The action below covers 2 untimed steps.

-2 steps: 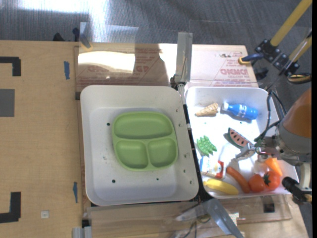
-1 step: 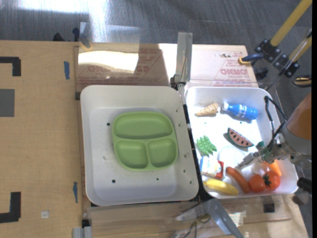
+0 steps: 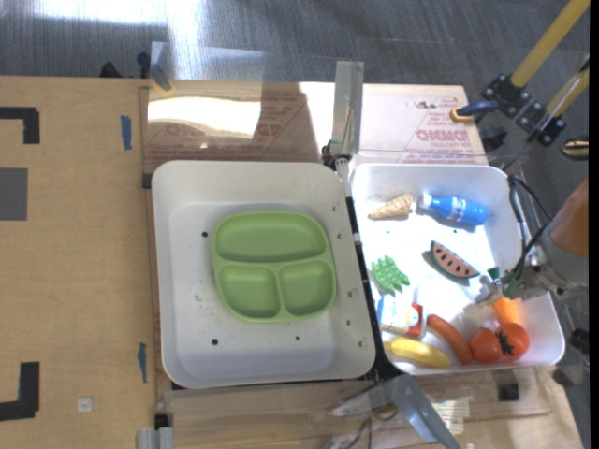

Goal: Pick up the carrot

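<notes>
Left of the gripper (image 3: 494, 293): a watermelon slice (image 3: 453, 261), a blue bottle (image 3: 455, 210), an ice cream cone (image 3: 391, 208) and a green 3-compartment tray (image 3: 272, 265). Below it: a tomato (image 3: 487, 344), sausage (image 3: 448, 336) and banana (image 3: 419, 352).

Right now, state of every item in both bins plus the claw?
green tray: upright, in left bin, compartments bare
carrot: lying in right bin, at the claw's tip
claw: down in right bin at the carrot, grip unclear
tomato: resting beside carrot
banana: lying flat
blue bottle: on its side
watermelon slice: lying flat
ice cream cone: on its side
</notes>
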### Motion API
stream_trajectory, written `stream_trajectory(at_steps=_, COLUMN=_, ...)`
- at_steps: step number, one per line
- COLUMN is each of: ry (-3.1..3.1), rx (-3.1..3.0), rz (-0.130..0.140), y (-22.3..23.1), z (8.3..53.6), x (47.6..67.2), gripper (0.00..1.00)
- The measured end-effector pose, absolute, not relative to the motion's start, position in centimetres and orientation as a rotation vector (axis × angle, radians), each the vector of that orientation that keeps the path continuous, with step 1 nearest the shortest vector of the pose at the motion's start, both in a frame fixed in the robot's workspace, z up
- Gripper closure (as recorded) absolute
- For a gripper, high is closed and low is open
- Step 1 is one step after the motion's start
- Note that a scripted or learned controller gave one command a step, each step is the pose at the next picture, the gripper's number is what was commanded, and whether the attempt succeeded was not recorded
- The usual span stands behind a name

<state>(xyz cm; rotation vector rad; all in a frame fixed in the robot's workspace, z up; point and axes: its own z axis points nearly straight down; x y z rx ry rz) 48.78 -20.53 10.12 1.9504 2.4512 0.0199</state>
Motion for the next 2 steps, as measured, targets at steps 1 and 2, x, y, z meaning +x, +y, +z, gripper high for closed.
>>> stream_trajectory(at_steps=1, ry=2.441, rx=1.971, rz=0.009, y=-10.3, z=15.9, x=48.2, gripper=1.0)
stream_trajectory(at_steps=2, ry=2.872, rx=1.28, rz=-0.001, y=-15.0, z=11.9, x=47.9, gripper=1.0)
